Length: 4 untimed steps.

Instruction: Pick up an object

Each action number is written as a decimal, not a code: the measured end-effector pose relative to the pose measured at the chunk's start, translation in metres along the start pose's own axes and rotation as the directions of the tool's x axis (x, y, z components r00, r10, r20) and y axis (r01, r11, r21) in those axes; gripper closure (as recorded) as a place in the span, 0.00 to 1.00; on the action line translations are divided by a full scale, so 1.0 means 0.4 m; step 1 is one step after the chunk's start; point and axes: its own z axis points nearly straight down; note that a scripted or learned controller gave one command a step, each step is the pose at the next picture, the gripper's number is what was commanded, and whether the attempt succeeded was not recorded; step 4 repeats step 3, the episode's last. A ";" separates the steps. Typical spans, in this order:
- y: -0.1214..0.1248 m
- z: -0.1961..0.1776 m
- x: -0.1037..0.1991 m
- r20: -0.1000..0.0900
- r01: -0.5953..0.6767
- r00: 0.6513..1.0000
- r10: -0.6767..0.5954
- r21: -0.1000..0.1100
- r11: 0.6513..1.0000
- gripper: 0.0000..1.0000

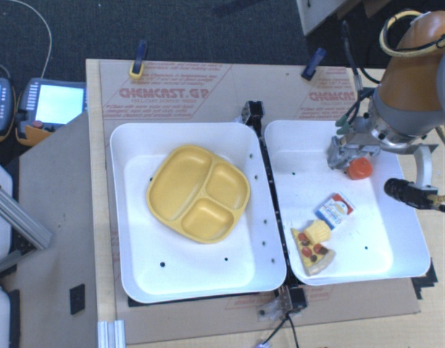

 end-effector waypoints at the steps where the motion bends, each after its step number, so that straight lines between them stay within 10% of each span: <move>1: -0.039 0.025 0.129 0.000 0.000 1.000 0.000 0.000 1.000 1.00; 3: -0.096 -0.012 0.426 0.001 0.002 1.000 -0.002 -0.005 1.000 1.00; 4: -0.096 -0.012 0.426 0.001 0.002 1.000 -0.002 -0.005 1.000 1.00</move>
